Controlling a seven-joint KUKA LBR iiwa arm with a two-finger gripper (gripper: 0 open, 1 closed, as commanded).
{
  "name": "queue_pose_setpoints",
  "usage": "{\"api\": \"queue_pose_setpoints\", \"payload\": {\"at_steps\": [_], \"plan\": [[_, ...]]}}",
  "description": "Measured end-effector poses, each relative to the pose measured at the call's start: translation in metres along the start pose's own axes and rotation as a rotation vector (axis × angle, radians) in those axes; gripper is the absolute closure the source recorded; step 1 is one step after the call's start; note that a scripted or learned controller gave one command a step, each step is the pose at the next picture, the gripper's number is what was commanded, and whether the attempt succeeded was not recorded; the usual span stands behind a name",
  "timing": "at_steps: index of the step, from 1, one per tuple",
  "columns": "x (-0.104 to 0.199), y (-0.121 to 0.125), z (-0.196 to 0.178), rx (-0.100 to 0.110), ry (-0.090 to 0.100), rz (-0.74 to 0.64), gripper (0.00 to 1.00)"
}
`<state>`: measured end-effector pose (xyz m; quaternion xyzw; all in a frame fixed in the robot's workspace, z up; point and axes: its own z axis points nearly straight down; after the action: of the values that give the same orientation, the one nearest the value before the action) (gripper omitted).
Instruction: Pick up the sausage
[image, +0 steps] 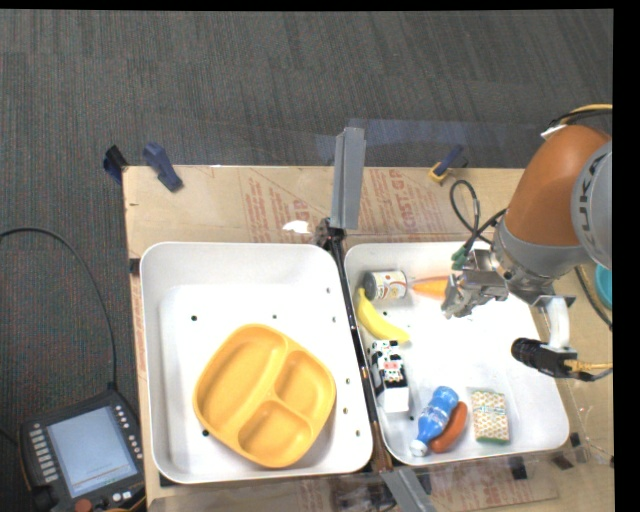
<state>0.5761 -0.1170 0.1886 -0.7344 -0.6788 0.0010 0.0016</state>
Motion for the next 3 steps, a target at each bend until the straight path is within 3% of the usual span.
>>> {"api": "queue_pose_setpoints", "payload": {"at_steps": [1,2,3], "plan": [[0.024,0.063,0.002,-0.001,-0.001,0.126,1.0],[0.003,-0.003,0.0,0.002,0.0,0.084,1.0],[0.022,0.058,0.011,0.0,-0.001,0.258,1.0]]}}
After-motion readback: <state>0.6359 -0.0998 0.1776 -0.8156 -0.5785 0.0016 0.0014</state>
